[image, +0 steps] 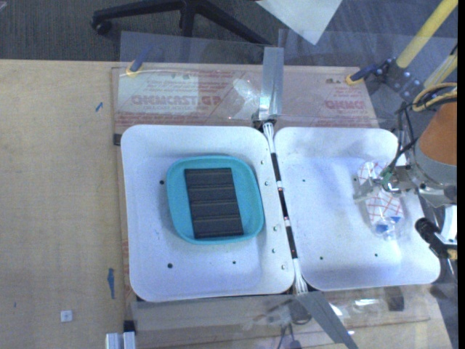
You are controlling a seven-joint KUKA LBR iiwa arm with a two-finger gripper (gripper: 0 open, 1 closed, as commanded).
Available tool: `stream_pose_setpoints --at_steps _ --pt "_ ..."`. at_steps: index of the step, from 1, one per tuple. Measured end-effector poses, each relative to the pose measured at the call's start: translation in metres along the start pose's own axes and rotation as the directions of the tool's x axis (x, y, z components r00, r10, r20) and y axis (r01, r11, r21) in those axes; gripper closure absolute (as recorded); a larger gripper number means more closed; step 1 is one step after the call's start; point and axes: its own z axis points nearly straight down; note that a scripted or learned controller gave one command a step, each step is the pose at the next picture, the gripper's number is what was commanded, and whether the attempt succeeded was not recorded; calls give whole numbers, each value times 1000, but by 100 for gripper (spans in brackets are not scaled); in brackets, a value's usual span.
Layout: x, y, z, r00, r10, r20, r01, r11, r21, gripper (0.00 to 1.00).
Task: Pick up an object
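The packet [381,203], a crinkly clear thing with red-and-white checks and a bit of blue at its near end, lies in the right bin [327,253], over by that bin's right wall. Right on its upper part sits the gripper [383,182], down low in the bin, metal tip against the wrapper's top edge. How far apart its tips are, and whether it has any hold on the packet, I can't tell from here; it's all a tangle of metal and plastic film. Above it the arm [443,147] comes in from the right, orange band showing, cables looping past. Over in the left bin [145,253], well apart from all this, a teal tray [178,217] sits near the middle with a dark ridged block [213,202] lying flat in it. Both bins rest side by side on the wooden bench [51,195].
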Motion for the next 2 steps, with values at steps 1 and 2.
stream_pose_setpoints --at_steps 1,2 --pt "-3 -17 -83 996 89 -16 -88 995 55 0" --pt "1 -44 11 999 29 -20 -28 998 53 0"
